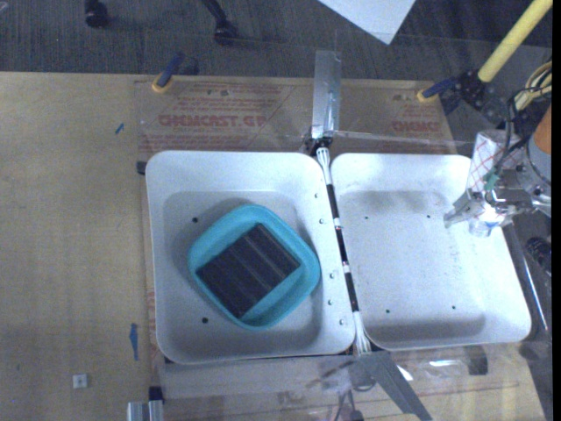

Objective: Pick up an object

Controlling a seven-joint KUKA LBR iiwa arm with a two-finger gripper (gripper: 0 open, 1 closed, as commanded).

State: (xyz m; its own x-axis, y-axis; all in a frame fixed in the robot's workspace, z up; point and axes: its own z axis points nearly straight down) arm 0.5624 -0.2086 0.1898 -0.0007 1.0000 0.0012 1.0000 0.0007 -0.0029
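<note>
Faint reddish lettering on the clear sheet (219, 117) lying on the tabletop (61, 235) just behind the left bin (162, 182); blurred, reversed-looking, not legible as words. Similar reddish marks on the same sheet behind the right bin (500, 323), also unreadable. No readable brand, number or sign elsewhere.

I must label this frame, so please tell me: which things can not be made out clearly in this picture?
- Tool, camera view: small and blurred at the right bin's right rim; whether it is open or shut is unclear.
- Arm, camera view: cut off by the right edge.
- Blue container in the left bin, camera view: the dark ridged thing inside it is too blurred to identify.
</note>
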